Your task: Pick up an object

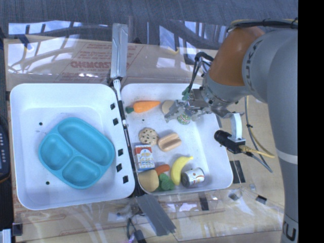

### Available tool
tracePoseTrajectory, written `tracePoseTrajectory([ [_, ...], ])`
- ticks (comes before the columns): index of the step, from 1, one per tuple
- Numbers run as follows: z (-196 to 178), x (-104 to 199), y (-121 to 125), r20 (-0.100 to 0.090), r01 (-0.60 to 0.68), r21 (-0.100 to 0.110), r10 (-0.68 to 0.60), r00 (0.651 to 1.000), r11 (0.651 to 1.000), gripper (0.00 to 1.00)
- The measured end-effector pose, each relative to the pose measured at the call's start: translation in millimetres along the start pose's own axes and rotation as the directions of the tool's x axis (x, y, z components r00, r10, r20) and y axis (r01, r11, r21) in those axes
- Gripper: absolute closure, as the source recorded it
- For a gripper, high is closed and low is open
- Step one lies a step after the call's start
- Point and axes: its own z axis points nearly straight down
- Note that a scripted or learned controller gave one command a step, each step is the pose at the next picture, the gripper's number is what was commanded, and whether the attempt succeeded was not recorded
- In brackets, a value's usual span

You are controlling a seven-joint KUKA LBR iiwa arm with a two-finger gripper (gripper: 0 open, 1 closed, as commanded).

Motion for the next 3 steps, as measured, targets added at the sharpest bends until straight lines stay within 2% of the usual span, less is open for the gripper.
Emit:
tracePoseTrajectory([
  [1, 61, -56, 54, 0.006, 0.066, -0.023, -0.066, 0.998, 0.998, 0.0],
  [2, 68, -59, 76, 0.017, 0.055, -0.05, -0.054, 0.998, 0.997, 0.0],
  [3, 78, 15, 85, 0.025, 0.068, -0.064, -0.066, 0.997, 0.996, 0.0],
])
